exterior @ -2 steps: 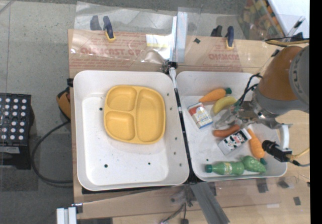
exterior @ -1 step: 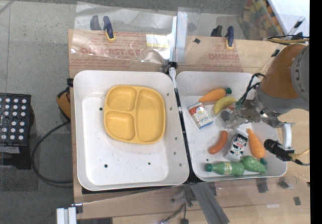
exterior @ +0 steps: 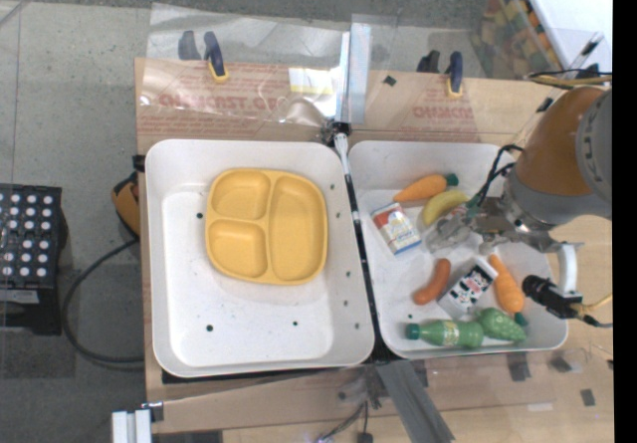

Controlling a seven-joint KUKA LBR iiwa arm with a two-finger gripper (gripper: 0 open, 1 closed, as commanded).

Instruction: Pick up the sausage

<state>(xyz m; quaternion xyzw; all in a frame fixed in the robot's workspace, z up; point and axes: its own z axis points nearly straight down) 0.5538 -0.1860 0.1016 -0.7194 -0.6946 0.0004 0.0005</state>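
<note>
The robot's metal two-finger hand (exterior: 460,229), its state impossible to tell, hovers in the right shallow white bin (exterior: 383,157) beside a yellow banana (exterior: 444,203), the small reddish-orange sausage (exterior: 433,281) lying just below it, while a yellow sectioned plastic plate (exterior: 268,225) sits in the left bin (exterior: 169,332).

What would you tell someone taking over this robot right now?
Gripper: low in the right bin, beside the banana; nothing visibly between its fingers.
Sausage: lying on the right bin's floor, next to a small black-and-white box, below the gripper in the picture.
Done: nothing yet; the sausage is not picked up.
Left: move over the sausage, grasp, lift.
</note>
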